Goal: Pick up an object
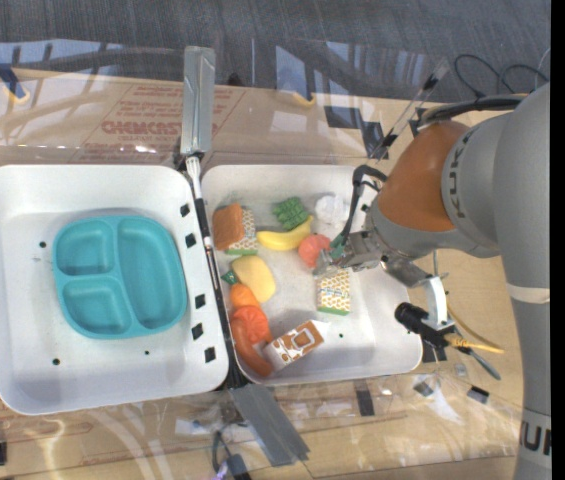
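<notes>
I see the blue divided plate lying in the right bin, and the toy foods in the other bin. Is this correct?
Not quite. The camera view shows the blue divided plate lying in the left bin; the toy foods, such as the banana, are in the right bin.

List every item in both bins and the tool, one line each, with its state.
Teal tray: flat in left bin, nothing in its compartments.
Banana: lying in right bin.
Green toy: lying by the banana.
Red-orange ball: beside the tool.
Patterned block: lying below the tool.
Brown carton: lying tilted near the front wall.
Tool: low over right bin.
</notes>
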`<state>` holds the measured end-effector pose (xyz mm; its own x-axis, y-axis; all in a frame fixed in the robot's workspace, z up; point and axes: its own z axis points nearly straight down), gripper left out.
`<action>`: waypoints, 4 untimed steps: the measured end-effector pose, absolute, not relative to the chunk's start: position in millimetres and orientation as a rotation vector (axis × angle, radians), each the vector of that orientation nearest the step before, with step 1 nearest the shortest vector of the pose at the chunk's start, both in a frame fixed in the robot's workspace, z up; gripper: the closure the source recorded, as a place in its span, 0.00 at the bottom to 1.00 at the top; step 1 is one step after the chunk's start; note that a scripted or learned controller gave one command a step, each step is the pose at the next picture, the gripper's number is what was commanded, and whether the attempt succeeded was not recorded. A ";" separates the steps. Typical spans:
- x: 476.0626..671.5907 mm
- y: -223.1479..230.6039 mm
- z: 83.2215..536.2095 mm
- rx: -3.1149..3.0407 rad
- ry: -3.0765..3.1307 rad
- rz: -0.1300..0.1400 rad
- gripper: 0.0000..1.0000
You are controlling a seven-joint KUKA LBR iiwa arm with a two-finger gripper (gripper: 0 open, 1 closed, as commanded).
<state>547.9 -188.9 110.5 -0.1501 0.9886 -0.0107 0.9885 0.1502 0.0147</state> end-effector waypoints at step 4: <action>606.3 -156.6 193.2 2.013 2.413 -0.001 0.00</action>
<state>606.3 -156.6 193.2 -0.1794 0.9838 0.0004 0.9838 0.1794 -0.0013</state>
